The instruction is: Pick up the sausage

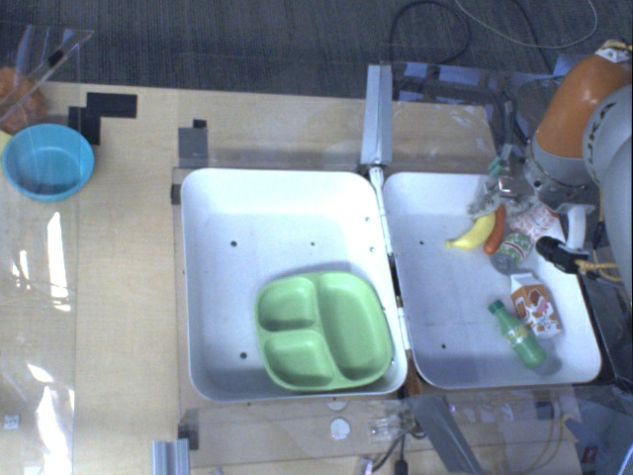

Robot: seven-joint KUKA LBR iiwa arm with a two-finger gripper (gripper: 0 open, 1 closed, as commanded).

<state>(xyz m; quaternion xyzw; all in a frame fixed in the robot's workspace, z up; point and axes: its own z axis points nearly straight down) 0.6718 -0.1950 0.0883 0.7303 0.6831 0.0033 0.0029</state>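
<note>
Pale wooden counter [119,315] bearing two white bins. In right bin [445,344]: sausage [496,230] beside banana [474,234], under gripper [502,188]. Jaws' state impossible to tell.

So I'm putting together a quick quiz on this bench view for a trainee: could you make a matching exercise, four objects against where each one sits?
Objects:
1. green divided plate
2. banana
3. green bottle
4. blue bowl

Places:
A. on the bench, outside both bins, at the view's far left
B. near corner of the right bin, lying on its side
C. left bin, near side
D. far part of the right bin, just left of the sausage

Pairs: 1-C, 2-D, 3-B, 4-A
</note>
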